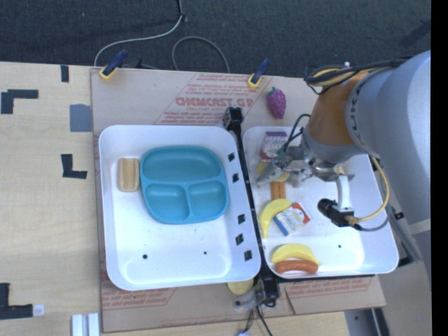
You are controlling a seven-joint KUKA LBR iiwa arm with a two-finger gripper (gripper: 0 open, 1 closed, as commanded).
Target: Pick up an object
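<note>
We see the arm [364, 117] reaching from the right over the right bin [371, 254]; its gripper [278, 168] hangs low near that bin's upper left, above an orange stick-shaped piece [278, 189]; whether it is open or closed we cannot tell; just below lie a yellow banana [269, 214] touching a small white carton [290, 220], and nearer the front edge a hot dog [296, 260]; the left bin [133, 257] holds a blue divided plate [185, 184] beside a tan bread slice [128, 174]; purple grapes [276, 102] rest on the board behind the bins
</note>
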